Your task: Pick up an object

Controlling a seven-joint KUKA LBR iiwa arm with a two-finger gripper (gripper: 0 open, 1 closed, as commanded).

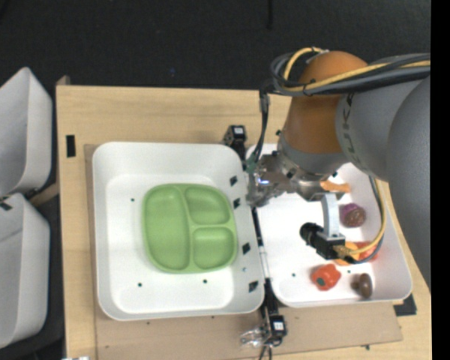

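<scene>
Over the wall where two white bins meet, the tool (261, 186) hangs low under the arm's bulk. I cannot tell whether it is open or closed. Well apart from it, toward the outer corner of the right bin (292, 257), lie a purple round object (352, 216), a red piece (325, 277) and a brown lump (362, 283). I judge it is only at the approach step. Next it must move over one of them and descend.
</scene>
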